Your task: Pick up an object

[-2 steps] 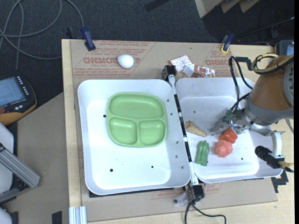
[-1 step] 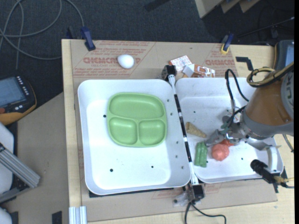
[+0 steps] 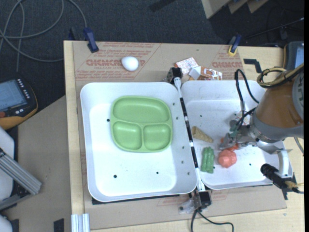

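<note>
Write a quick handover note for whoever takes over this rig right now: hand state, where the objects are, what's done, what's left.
Hand: low in the right bin, right above the red object; nothing visibly held.
Right bin also holds a green object near its left wall and a tan wedge above it.
Left bin holds the green divided tray.
White egg-like object sits on the cardboard outside the bins.
Done: approach. Left: grasp and lift, likely the red object.
</note>
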{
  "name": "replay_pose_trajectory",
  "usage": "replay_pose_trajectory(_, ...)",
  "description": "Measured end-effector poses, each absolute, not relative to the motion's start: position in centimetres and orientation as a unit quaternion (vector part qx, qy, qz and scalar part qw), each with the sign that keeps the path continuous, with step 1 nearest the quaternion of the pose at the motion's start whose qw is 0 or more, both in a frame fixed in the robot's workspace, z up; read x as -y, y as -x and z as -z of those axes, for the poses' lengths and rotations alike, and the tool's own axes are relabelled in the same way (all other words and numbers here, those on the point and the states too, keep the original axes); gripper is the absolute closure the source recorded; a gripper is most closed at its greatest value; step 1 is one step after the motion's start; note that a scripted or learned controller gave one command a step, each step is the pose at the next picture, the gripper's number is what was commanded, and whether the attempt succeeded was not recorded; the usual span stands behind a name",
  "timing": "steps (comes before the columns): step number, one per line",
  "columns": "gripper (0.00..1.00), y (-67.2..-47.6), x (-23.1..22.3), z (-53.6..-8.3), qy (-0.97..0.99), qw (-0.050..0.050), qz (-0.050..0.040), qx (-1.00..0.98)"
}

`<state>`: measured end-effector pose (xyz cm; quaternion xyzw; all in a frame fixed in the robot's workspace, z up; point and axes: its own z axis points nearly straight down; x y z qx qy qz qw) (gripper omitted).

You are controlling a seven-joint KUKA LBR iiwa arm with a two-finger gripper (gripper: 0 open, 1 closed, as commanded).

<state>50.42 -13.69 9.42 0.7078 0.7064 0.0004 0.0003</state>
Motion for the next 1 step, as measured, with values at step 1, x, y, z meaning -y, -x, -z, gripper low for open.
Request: replay_pose_trajectory(1, 1.0, -55.23, 5.17, -18.48, -0.707, 0.0, -0.0006, -0.708)
